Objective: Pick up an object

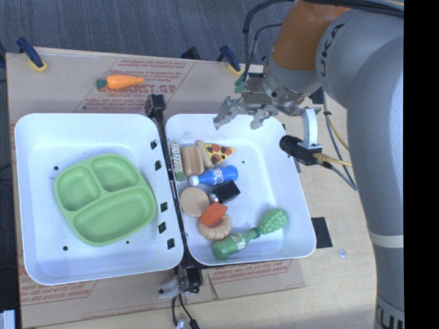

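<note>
Floor: dark grey ribbed carpet (103, 9) along the far side.
Bench (329, 197): pale wood, covered by printed brown cardboard (130, 81).
Clamps: blue (31, 53), far edge.
Light: even, soft.

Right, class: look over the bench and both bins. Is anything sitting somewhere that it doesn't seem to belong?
Yes, the toy carrot. It lies on the cardboard beyond the left bin, outside both bins, while the other toy foods are heaped in the right bin. The green divided plate sits at a slant in the left bin.
</note>
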Robot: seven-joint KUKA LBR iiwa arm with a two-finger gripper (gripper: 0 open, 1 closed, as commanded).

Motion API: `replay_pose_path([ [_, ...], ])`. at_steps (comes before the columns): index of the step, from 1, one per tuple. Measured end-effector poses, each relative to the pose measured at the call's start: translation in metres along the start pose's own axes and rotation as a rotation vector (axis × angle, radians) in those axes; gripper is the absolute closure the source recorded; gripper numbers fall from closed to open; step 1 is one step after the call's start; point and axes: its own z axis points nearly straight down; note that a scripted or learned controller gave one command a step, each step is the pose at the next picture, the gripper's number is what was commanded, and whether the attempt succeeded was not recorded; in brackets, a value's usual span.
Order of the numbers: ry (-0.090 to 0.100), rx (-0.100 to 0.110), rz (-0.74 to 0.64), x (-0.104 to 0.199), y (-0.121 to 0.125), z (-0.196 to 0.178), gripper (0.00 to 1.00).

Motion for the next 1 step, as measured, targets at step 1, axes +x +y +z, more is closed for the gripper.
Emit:
replay_pose_path([
  [1, -0.004, -0.022, -0.003, -0.0054, -0.0420, 0.1376, 0.00],
])
